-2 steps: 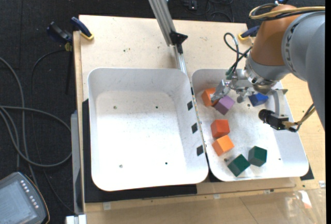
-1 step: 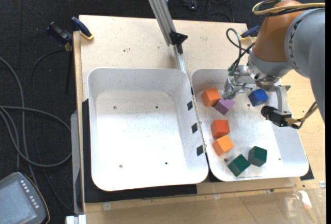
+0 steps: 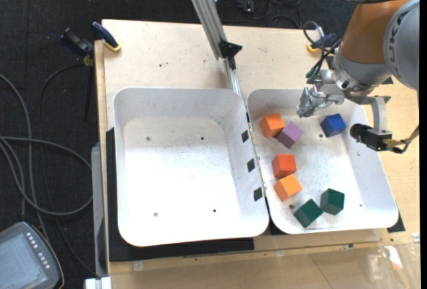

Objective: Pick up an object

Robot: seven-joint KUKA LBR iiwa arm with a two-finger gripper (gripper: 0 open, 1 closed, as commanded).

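Note:
My gripper [image 3: 308, 107] hangs over the back of the right bin [image 3: 373, 187], just left of a blue cube [image 3: 333, 125] and up-right of a purple cube [image 3: 289, 135]. An orange cube [image 3: 271, 125] lies beside the purple one. Farther forward lie a red-orange cube [image 3: 284, 165], another orange cube [image 3: 288, 186] and two dark green cubes [image 3: 307, 212] [image 3: 332, 201]. Nothing shows between the fingers.
The left bin [image 3: 133, 147] stands beside the right one, with a black-marked divider [image 3: 252, 164] between them. A slanted metal rail [image 3: 203, 4] runs down to the bins' back. Clamps [image 3: 107, 37] sit at the bench's back left corner.

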